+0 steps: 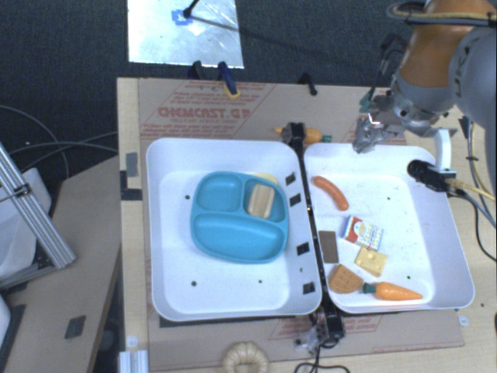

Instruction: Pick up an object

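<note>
The gripper hung over the back edge of the right bin, nothing betw. its fingers; how far apart they stood was too blurred to tell.

Candidates all lay in the right bin, well apart from the gripper: a sausage nearest, then a small carton, a cheese piece just beside it, a dark bar, a cookie and a carrot at the front.

Prob. all toy food, so light and stiff, not fragile. Sausage looked smooth and round, likely slippery; best taken across its middle, fingers square to its length. Carton looked flat, w/ little height to bite on. Carrot tapered, so grip the thick end.

In the left bin, a blue tray held a tan bread piece.
</note>
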### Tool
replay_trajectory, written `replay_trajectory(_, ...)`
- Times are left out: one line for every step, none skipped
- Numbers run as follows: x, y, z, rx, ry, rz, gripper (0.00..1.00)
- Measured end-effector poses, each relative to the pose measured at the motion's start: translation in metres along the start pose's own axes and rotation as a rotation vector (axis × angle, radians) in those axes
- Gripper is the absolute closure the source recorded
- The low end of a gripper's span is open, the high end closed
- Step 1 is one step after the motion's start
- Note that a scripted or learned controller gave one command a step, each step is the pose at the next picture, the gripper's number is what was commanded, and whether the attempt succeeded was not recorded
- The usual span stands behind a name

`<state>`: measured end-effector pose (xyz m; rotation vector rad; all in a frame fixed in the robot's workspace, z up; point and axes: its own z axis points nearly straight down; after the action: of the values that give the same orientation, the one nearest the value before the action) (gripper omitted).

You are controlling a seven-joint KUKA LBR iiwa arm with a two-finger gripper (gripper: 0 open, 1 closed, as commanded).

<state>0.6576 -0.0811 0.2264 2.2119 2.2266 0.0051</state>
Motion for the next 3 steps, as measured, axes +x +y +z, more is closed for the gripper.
replay_trajectory(0.009,-0.042,0.002,0.006,0.0,0.006,1.0)
replay_trajectory(0.027,-0.091,0.012,0.007,0.001,0.006,1.0)
replay_trajectory(0.043,-0.143,0.006,0.007,0.001,0.006,1.0)
